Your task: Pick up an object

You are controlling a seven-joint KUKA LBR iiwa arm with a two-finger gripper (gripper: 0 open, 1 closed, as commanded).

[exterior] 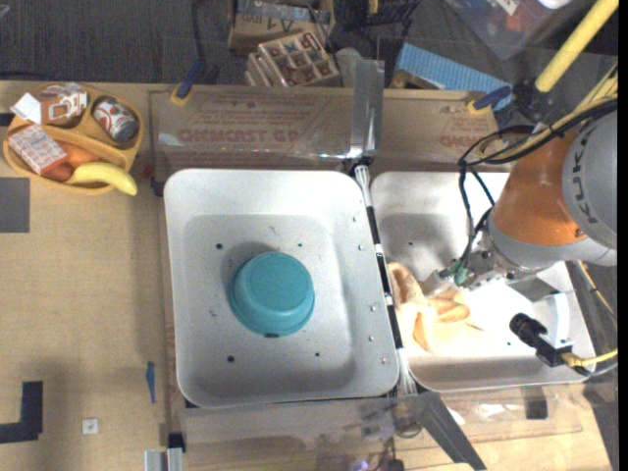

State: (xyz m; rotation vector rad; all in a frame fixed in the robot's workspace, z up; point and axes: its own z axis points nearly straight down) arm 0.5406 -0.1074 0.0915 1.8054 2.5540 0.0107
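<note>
The arm's gripper hangs low in the right bin, just beside the tan objects; nothing looks lifted, so the pick remains undone.

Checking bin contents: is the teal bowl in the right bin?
No, the teal bowl sits upside down in the left bin; the right bin holds tan objects.

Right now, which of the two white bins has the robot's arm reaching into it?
The right-hand bin, where the arm hangs over pale orange things. The left bin holds a teal bowl and sits apart from the arm.
</note>
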